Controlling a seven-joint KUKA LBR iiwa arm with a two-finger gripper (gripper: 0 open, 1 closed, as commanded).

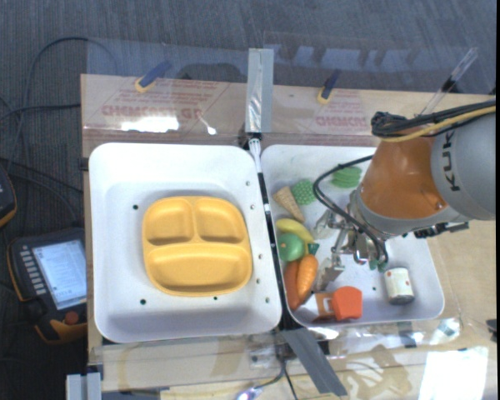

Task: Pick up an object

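Two white bins side by side on counter [100,115]. Left bin [117,307] has a yellow divided plate [197,245] in the middle. Right bin [425,302] holds the clutter: waffle cone w/ green top [297,194] near upper left, yellow banana [290,227] below it, green round fruit [291,246] touching banana, orange carrot [300,280] along the left wall under the fruit, orange-red block [342,302] near front edge, small white canister [398,283] to the right of it, green item [347,176] at the back partly hidden by arm. Arm w/ orange band [400,182] comes in from the right, over the back-right part of right bin. Pincer [347,252] hangs over bin centre, between carrot and canister, just above the orange-red block; metal linkage is blurry, fingers look a bit apart w/ nothing between them. Black cables [425,122] loop over arm top. Carrot and fruit crowd the left side of pincer. Tablet [54,269] on floor left of counter.
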